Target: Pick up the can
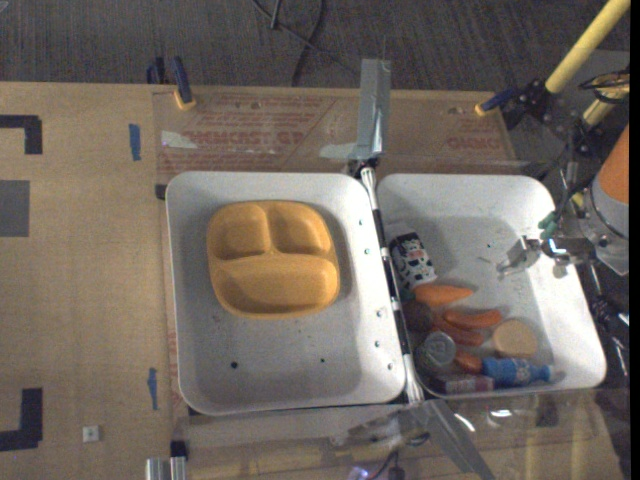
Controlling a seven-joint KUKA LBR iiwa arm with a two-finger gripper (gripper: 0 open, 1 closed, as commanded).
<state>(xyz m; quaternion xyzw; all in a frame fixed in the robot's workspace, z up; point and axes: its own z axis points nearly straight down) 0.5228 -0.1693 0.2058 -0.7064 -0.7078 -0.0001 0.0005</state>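
Jaws: the metal two-finger gripper (522, 255) hangs over the right part of the right bin; its two thin fingers (512, 259) look slightly apart with nothing between them, touching nothing I can make out.

Arm: the grey arm with its orange band (613, 181) comes in from the right edge, wrist hardware just above the bin's right wall.

Can: the small white can with dark printed markings and a dark top (412, 259) lies on its side in the right bin, tight against the left wall by the divider.

Can axis: the long axis runs roughly up and down the view, tilted a little, with the dark end toward the far side of the bin.

Can versus jaws: well apart, the can at the left of the bin and the jaws at the right.

Right bin: the shallow white plastic bin (470, 193) has a cluster along its near-left side: an orange carrot-shaped piece (443, 293) just below the can, a reddish-orange sausage-shaped piece (473, 318), a round tan disc (516, 339), a grey round lid-like thing (437, 351) and a blue bottle lying flat (516, 372).

Left bin: the other shallow white bin (280, 363) carries a yellow-orange compartment tray (272, 257) in its far half.

Worktop: the pale wooden worktop (80, 268) shows blue tape bits and black corner marks.
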